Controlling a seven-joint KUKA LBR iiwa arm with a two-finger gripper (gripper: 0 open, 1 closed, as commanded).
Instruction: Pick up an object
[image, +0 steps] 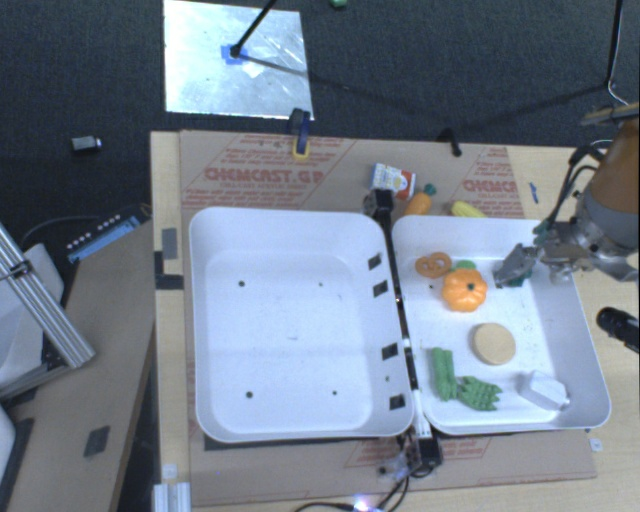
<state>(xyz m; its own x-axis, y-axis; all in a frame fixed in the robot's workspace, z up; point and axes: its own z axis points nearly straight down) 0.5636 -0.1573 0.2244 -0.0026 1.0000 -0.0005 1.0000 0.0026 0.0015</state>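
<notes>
While the arm (610, 215) reaches in from the right, its gripper (515, 268) hovers over the right bin (585, 350), just beside the orange pumpkin (465, 290); whether the claw is apart or together I cannot tell. A pretzel (434, 265) lies next to the pumpkin. Nearer the front lie a tan disc (494, 344), a green toy (458, 380) and a pale grey block (543, 390). The left bin (290, 325) sits alongside.
</notes>
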